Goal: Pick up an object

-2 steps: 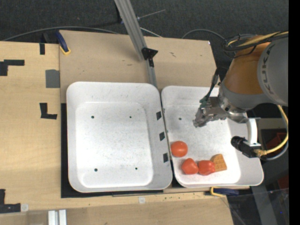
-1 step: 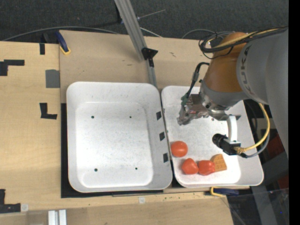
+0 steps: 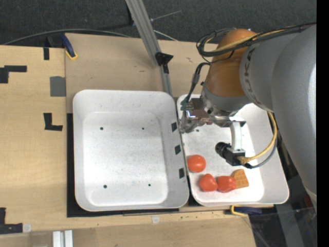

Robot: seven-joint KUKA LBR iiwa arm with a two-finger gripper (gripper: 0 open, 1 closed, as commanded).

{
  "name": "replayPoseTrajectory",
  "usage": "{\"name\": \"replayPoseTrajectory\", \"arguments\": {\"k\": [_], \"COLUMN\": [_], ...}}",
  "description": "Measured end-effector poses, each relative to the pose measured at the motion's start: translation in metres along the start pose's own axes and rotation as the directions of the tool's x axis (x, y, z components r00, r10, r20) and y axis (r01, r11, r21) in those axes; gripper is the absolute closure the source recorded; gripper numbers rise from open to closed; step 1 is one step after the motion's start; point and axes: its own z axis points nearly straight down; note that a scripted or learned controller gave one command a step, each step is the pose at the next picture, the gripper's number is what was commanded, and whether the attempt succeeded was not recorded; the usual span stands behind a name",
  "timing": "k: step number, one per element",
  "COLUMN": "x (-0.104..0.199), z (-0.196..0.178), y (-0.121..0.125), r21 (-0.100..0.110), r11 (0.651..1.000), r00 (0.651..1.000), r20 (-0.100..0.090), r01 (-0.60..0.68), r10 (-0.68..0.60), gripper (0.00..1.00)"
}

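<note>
I see the end effector (image 3: 191, 118) low at the right bin's (image 3: 267, 192) upper-left corner; I cannot tell its state. The orange ball (image 3: 196, 163), two red pieces (image 3: 216, 183) and a tan block (image 3: 240, 178) lie near the bin's front.
</note>
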Motion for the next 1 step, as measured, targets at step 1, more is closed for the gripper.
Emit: {"name": "replayPoseTrajectory", "arguments": {"k": [1], "x": [0.0535], "z": [0.0037], "y": [-0.0013], "r21": [0.001], "r11": [1.000], "r00": [1.000], "r20": [0.000], "r01": [0.001], "r10": [-0.001], "gripper": [1.00]}}
